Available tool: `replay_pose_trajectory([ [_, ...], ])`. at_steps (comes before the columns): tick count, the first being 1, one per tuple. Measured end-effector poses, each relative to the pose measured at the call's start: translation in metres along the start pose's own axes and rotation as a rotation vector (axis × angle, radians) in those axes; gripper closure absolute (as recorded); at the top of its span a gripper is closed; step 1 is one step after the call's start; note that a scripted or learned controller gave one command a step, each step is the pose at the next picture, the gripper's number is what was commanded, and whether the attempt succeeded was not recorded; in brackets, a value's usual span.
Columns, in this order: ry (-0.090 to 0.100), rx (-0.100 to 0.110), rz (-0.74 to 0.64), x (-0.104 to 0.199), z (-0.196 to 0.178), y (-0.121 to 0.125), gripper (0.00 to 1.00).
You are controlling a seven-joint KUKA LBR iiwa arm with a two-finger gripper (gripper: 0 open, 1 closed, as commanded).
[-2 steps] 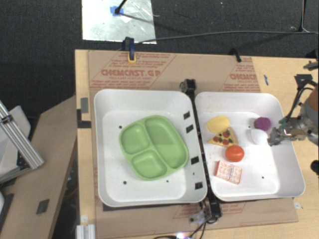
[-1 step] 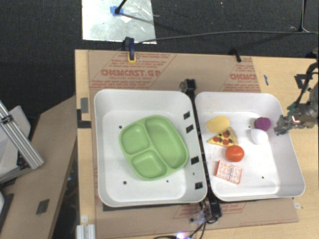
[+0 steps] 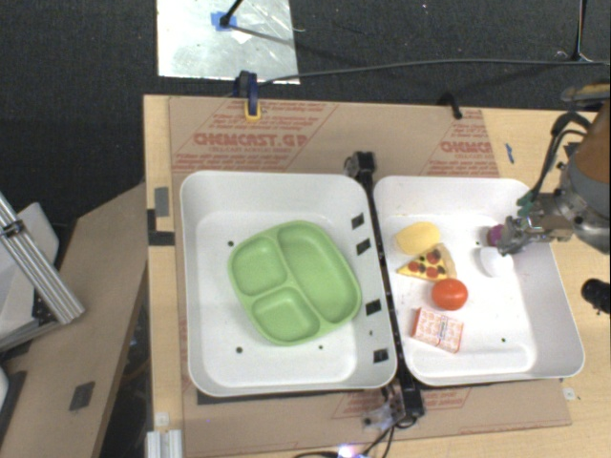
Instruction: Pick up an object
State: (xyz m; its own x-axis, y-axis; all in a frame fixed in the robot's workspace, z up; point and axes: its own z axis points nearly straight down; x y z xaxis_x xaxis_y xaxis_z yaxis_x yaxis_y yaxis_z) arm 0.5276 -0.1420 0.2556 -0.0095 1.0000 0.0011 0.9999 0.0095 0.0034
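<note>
Red, round plastic tomato (image 3: 450, 294) near middle of right white bin (image 3: 549, 337), beside pizza slice toy (image 3: 429, 264): likely light, stiff, slippery; best pinched across widest part. Gripper (image 3: 501, 238) near bin's far-right edge; open or closed, cannot tell.

Right bin (image 3: 549, 346) holds four small items clustered at its left-centre: yellow lemon-like piece (image 3: 418, 237), pizza slice (image 3: 429, 264) flat just below it, red tomato (image 3: 450, 294) beside the slice's lower right. Red-and-white packet (image 3: 438, 330) lies flat, slightly tilted, under the tomato.
</note>
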Motion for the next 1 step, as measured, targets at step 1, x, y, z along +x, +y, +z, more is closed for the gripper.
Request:
replay_pose_trajectory([
  [1,0.001,0.0,-0.001,0.0538,-0.0051,0.0063,1.0],
])
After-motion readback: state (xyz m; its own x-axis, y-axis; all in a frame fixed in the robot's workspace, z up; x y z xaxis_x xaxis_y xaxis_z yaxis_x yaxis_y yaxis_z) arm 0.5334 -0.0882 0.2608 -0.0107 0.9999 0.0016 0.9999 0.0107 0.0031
